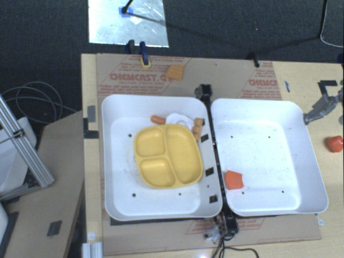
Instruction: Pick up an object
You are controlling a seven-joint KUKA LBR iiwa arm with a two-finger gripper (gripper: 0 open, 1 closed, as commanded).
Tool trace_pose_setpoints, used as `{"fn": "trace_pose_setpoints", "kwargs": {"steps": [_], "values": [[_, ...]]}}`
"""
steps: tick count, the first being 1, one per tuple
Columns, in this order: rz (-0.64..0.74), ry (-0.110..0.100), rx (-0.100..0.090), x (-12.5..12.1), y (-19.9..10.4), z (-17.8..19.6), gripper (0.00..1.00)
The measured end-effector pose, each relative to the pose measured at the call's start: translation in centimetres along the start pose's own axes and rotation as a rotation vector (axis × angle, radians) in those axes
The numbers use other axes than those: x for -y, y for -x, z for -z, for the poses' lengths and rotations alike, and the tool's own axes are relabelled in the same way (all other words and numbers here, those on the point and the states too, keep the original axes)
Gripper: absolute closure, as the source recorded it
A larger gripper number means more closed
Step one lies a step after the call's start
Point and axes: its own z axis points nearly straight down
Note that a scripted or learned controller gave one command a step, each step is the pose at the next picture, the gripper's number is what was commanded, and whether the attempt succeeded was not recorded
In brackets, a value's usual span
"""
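In the left bin (115, 198) lies a yellow divided plate (166, 156). Behind it are a small orange sausage-shaped piece (158, 120), a white item (177, 119) and a little tan piece (198, 126). An orange block (233, 180) rests in the right bin (301, 198), near its front left corner. My gripper (313, 115) is at the far right of the view, over the right bin's outer rim and well away from every object, with nothing seen in it.
A tan block (174, 71) lies on the cardboard behind the bins. A small red-orange object (335, 143) sits on the bench to the right of the right bin. A shiny metal sheet (128, 15) lies on the floor beyond the bench.
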Motion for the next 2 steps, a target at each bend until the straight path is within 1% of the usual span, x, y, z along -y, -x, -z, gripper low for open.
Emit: {"fn": "trace_pose_setpoints", "kwargs": {"steps": [1, 2], "values": [[0.000, 0.002, 0.001, 0.0, 2.5, 0.5, 0.00], [-0.002, 0.003, 0.003, 0.0, 7.7, 1.7, 0.00]]}}
